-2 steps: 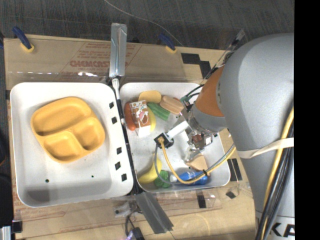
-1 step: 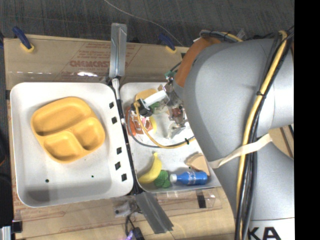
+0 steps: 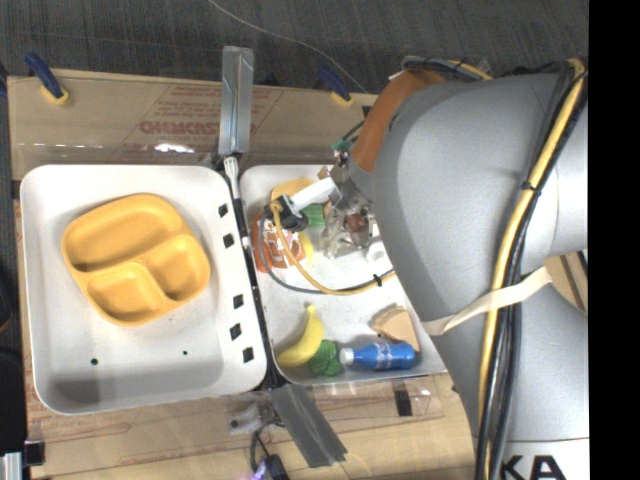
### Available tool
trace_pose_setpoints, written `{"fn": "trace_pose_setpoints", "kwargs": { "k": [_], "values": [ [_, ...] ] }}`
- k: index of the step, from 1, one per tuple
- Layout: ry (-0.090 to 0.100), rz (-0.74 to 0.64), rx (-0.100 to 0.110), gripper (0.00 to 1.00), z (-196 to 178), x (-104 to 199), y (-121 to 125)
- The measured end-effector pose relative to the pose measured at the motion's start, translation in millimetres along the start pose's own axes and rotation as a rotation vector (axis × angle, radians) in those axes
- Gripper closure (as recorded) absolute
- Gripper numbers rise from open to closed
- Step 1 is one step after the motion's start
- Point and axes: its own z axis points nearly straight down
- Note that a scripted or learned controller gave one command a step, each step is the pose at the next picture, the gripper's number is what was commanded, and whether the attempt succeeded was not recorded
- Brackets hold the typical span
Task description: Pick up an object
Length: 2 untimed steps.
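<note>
A: Object (image 3: 283, 240), which one? Where is it lying?

B: I am hovering my gripper (image 3: 345, 213) over the orange-and-white item in the right bin (image 3: 350, 313), at its far end. No telling how my gripper stands.

A: And next?

B: I am judging it the approach; descending squarely matters, since 1 yellow cable (image 3: 320, 286) is trailing close.

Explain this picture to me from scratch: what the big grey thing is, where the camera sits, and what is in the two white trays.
One camera looks down at a slant on a bench. The large grey shape with an orange band is a robot arm, reaching in from the right. Its end effector is low over the right bin, among cluttered items; what it holds, if anything, is too hidden to tell. The left bin holds a yellow divided tray. Near the right bin's front edge lie a banana and a blue bottle.
</note>
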Motion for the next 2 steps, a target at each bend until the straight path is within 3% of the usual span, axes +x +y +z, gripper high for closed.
{"fn": "trace_pose_setpoints", "kwargs": {
  "k": [1,2],
  "values": [
    [0.016,0.005,-0.006,1.0,-124.2,35.0,-45.6],
    [0.002,0.009,-0.003,1.0,-122.4,1.4,-38.3]
  ]
}}
